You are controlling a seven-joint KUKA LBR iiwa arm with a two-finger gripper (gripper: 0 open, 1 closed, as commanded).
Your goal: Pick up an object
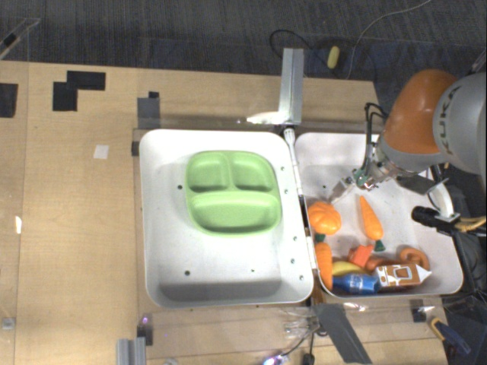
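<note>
Orange items crowd the lower part of the right bin [449,280]: a small pumpkin-like piece [324,218] against the left wall, a carrot [370,217] lying near the middle, and a second carrot [324,260] along the left wall below the pumpkin. Toward the bottom edge lie a blue bottle [355,284], a small printed carton [401,275], and a yellow piece partly hidden between them. The left bin [163,280] carries a green divided plate [230,190].

The pincer [358,179] hangs over the upper, bare floor of the right bin, above the carrot and to the right of the pumpkin. Nothing is seen between its fingers, so it carries no object; whether the fingers are spread or closed cannot be determined at this resolution, as the tip appears as a small metallic blur.

Hazards from this position:

1. A straight descent probably meets bare bin floor, since no object lies directly under the tip. Result: an empty grasp.
2. The nearest candidates, the carrot and the pumpkin-like piece, are tapered or rounded. A grasp off centre is likely to squeeze them out sideways.
3. The lower cluster is tightly packed. Fingers entering there may straddle two items or push one against the bin wall.
</note>
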